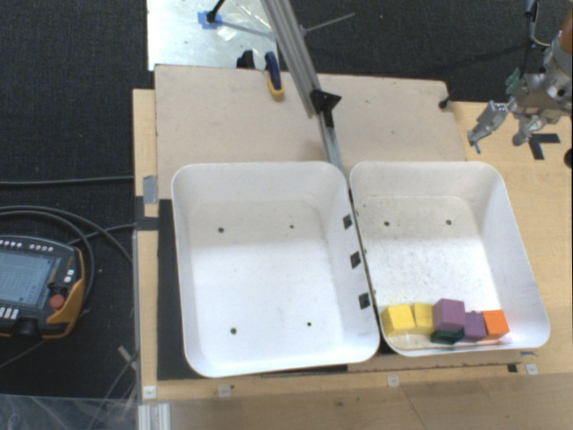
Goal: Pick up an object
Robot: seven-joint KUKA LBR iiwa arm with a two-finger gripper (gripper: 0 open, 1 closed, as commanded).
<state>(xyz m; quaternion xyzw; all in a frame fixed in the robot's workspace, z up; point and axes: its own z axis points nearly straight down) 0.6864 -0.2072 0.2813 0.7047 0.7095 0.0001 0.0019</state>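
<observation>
Several small blocks lie bunched against the front wall of the right bin point(515, 240): two yellow blocks point(398, 319), a purple block point(448, 313) with a smaller purple one point(474, 326) beside it, a dark green block point(447, 336) and an orange block point(495, 322). My gripper point(504, 133) hangs beyond the right bin's far right corner, over the bench and well away from the blocks. It stands open with nothing between its fingers.
The left bin point(192, 240) sits beside the right one, their rims touching in the middle. A slanted metal pole point(291, 38) crosses the back board down to the bins' junction. A blue and yellow clamp point(273, 72) lies on the board. A teach pendant point(36, 285) rests at far left.
</observation>
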